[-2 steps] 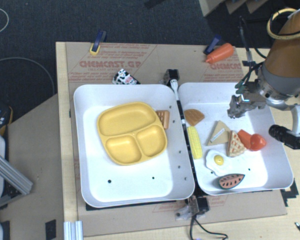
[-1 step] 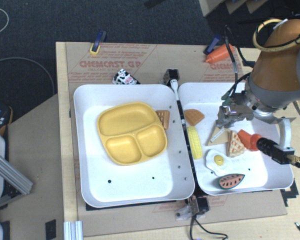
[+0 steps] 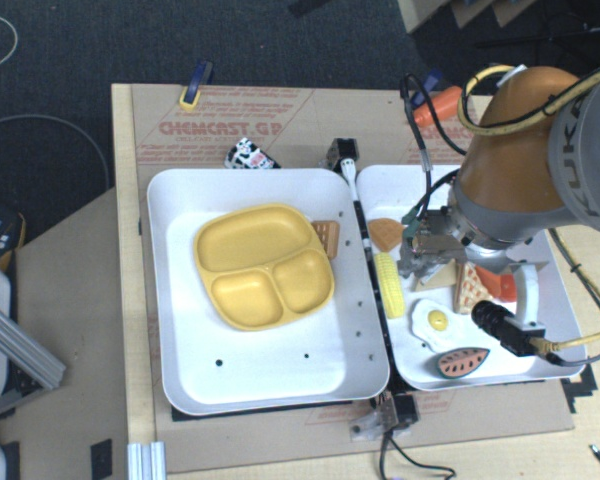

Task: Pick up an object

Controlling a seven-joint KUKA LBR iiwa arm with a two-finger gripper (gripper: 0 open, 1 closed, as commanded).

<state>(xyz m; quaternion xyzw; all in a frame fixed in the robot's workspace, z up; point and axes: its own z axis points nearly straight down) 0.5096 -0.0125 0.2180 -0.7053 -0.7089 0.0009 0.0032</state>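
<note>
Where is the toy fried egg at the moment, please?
The fried egg lies in the right bin, near its front edge, just right of the corn cob and just behind the watermelon slice.

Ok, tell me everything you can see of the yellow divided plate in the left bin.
The yellow plate looks like matte plastic, a rounded shape with three compartments: one large across the top, two smaller below. It lies flat and right side up on the floor of the left bin, turned slightly askew, nearer the far wall. Nothing is in it. A small tan waffle-like piece sits against its right edge.
</note>
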